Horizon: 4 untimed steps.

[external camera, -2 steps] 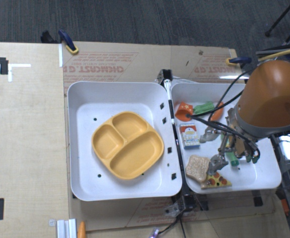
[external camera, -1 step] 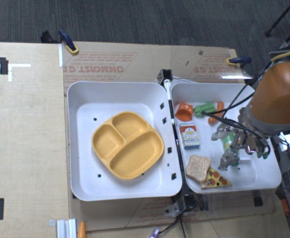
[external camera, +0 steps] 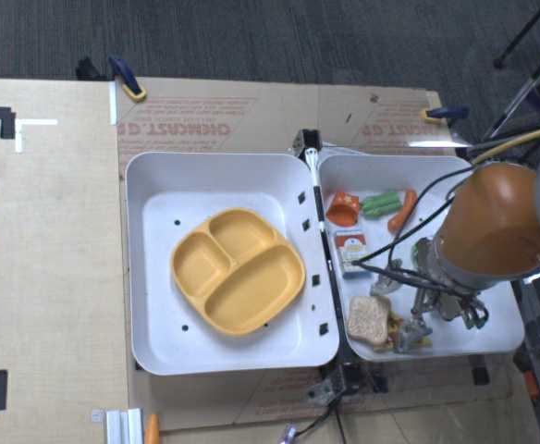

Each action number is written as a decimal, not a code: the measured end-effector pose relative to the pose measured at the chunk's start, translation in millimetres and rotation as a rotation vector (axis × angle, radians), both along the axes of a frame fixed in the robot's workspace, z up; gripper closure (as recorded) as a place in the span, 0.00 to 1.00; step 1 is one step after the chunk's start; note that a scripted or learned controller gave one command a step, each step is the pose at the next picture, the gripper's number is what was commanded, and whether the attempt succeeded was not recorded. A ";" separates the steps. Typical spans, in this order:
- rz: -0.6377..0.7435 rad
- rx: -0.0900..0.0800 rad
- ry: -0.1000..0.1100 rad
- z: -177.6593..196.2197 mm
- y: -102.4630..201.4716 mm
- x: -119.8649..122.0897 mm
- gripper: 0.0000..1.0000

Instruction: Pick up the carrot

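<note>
The fingers (external camera: 416,326) hang low over the near end of the right bin (external camera: 501,340), just beside a slice of bread (external camera: 368,320); whether they are clenched or released cannot be told. The carrot (external camera: 402,209) lies well beyond them at the bin's far end, touching a green vegetable (external camera: 380,203), with an orange cup (external camera: 343,209) nearby.

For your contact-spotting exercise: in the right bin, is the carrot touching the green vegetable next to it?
Cannot tell. In the camera view the carrot lies tilted right against the green vegetable, with no gap visible between them, but from this slant overlap cannot be separated from real contact.
</note>
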<state>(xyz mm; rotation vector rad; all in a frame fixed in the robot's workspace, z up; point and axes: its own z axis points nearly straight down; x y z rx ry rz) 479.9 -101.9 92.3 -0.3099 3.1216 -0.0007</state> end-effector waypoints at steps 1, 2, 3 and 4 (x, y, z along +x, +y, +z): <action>-0.128 0.001 0.001 -0.1 6.5 4.3 0.00; -0.345 0.002 -0.003 230.1 53.0 41.7 0.00; -0.560 0.001 0.003 99.2 71.2 1.4 0.00; -0.787 0.002 0.002 99.2 150.1 -0.8 0.00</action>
